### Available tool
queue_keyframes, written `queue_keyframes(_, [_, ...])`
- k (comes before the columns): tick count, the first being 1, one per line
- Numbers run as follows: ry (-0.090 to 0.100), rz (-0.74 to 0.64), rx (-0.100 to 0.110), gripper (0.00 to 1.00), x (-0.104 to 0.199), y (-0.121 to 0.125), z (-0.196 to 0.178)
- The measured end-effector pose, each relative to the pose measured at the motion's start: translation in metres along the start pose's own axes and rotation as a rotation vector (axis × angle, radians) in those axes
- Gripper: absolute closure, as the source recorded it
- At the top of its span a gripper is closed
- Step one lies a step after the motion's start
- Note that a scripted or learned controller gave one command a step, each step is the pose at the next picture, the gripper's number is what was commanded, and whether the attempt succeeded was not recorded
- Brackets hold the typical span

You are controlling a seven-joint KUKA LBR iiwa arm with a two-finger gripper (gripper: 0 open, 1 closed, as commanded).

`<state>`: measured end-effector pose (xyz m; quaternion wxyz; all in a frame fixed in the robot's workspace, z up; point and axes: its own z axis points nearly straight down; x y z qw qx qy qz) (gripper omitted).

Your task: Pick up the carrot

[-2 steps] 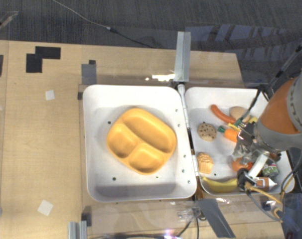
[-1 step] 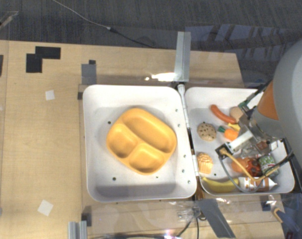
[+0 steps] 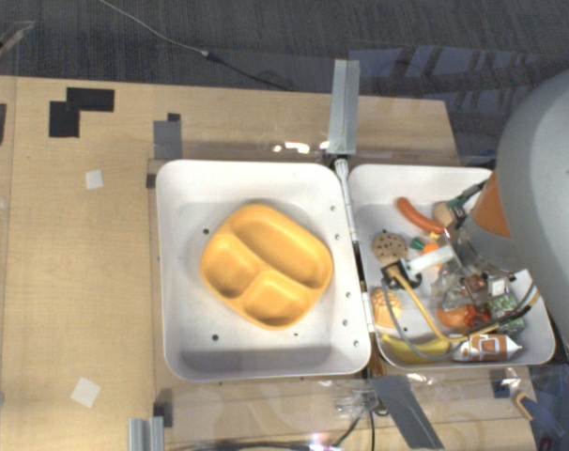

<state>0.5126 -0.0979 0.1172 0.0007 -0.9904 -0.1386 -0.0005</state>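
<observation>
An orange, elongated item that looks like the carrot [image 3: 418,214] lies in the upper part of the right bin [image 3: 369,184], slanting down to the right. The grey arm with its orange band [image 3: 492,210] reaches in from the right, and its end covers the carrot's right tip. My gripper [image 3: 452,272] hangs low over the clutter in the middle of that bin, just below and right of the carrot. The wrist and cables hide its tip, and nothing can be seen held in it.
The right bin also holds a brown speckled cookie [image 3: 390,245], a banana [image 3: 412,348] along the front wall, a small bottle [image 3: 486,348] and a red-orange round item [image 3: 455,318]. The left bin [image 3: 181,346] holds a yellow divided plate [image 3: 266,263].
</observation>
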Motion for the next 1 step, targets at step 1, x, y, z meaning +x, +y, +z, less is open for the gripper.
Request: queue_keyframes(1, [0.002, -0.010, 0.000, 1.00, 0.0019, -0.0007, -0.0103])
